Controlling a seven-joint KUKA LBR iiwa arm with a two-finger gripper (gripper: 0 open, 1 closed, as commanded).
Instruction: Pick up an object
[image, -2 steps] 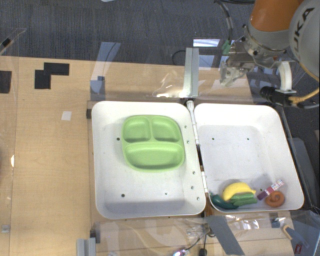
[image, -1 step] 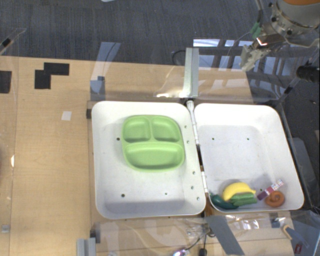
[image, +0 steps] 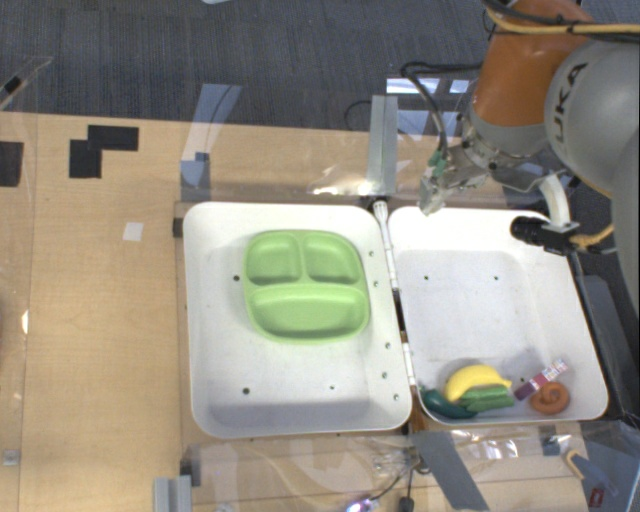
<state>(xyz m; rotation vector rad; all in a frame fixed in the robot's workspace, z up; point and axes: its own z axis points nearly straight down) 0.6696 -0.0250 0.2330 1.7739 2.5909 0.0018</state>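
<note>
In the right bin (image: 490, 290), several small objects lie along the near edge: a yellow banana (image: 477, 379), a dark green vegetable-like piece (image: 468, 402) touching its front, a brown round item (image: 549, 399), and a small purple and white piece (image: 549, 374). My gripper (image: 437, 190) hangs above the far left corner of that bin, well away from these objects. Nothing shows beneath it but the bin's rim. The orange band (image: 515, 75) and grey arm rise behind it to the upper right.
A light green divided plate (image: 304, 283) lies in the left bin (image: 215, 380). A metal post (image: 383, 150) stands behind the divider between the bins, close to the gripper's left. Cables (image: 545, 232) run by the right bin's far right corner.
</note>
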